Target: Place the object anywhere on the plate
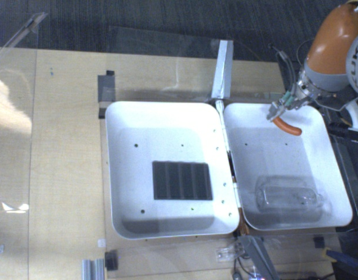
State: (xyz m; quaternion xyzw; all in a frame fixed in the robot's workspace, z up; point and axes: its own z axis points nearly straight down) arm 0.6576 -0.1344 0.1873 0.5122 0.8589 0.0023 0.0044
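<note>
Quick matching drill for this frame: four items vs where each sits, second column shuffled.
Items:
1. dark ridged plate
2. orange sausage-shaped object
3. clear plastic container
4. gripper

Places:
A. front of the right bin
B. far end of the right bin, just below the gripper
C. middle of the left bin
D. over the right bin's far edge

Pairs: 1-C, 2-B, 3-A, 4-D
</note>
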